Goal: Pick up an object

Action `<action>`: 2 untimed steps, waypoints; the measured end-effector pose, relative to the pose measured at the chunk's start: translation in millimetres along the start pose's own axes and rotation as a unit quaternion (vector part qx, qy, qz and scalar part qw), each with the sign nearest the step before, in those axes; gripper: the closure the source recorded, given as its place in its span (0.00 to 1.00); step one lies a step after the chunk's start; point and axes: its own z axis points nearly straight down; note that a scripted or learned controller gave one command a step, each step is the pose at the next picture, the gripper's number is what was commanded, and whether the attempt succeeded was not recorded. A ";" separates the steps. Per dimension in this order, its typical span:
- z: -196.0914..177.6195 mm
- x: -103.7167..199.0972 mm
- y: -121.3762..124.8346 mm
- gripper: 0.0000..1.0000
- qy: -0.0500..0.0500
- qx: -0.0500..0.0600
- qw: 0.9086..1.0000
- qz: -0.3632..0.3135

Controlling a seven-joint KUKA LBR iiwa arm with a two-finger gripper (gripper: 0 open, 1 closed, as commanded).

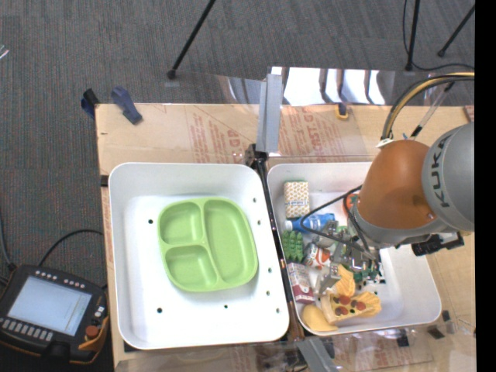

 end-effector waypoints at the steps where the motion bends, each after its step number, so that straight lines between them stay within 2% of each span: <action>1: -7.8 -0.5 1.3 1.00 0.001 0.000 1.000 -0.002; 2: -7.6 -0.3 1.9 0.00 0.001 0.000 1.000 -0.003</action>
